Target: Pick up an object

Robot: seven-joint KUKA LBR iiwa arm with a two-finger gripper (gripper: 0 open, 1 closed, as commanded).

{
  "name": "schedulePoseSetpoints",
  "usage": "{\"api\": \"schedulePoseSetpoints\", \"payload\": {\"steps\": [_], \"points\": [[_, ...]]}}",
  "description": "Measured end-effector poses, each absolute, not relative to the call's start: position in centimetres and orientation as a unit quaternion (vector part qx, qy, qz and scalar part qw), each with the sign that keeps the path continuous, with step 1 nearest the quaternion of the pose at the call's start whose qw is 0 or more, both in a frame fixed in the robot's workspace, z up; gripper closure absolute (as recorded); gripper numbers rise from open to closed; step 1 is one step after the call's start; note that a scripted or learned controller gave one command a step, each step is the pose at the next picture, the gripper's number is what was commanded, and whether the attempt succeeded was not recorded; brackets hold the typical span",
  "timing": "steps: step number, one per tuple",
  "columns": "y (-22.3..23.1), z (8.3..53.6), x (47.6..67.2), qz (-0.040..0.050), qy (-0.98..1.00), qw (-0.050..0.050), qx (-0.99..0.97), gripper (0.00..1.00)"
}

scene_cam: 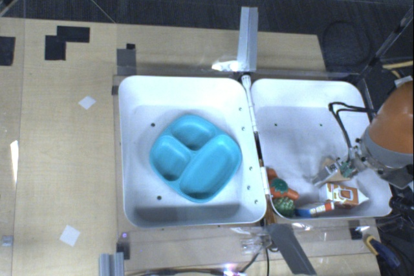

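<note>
1. Gripper (337, 169) hangs low in the right white bin (304, 106); whether it has closed, I cannot tell.
2. Just below it lies a small white-and-orange carton (343, 194), seemingly ungrasped.
3. Approach step, I judge; next, centre over the carton and descend.

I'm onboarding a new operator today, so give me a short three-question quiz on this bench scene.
1. True or false: the blue divided plate lies in the right bin.
2. Where in the right bin are the small items gathered? A) far corner B) near edge C) centre
3. Fill in: the end effector is above the ____ bin.

Key: 1 false, it lies in the left bin; 2 B; 3 right.
</note>
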State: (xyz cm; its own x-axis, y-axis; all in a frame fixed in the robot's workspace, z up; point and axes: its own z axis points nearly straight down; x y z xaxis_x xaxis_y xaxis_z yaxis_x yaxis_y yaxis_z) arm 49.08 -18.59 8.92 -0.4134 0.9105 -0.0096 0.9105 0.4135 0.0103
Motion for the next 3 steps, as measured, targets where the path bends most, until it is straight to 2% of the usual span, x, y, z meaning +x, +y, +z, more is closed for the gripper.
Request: {"api": "schedulePoseSetpoints", "payload": {"steps": [1, 2, 3], "points": [[-14.7, 9.0, 50.2, 0.001, 0.914, 0.008, 0.407, 0.0], [-16.4, 8.9, 55.2, 0.0017, 0.914, 0.007, 0.407, 0.0], [-10.3, 9.0, 49.1, 0.0032, 0.879, 0.006, 0.476, 0.0]]}}
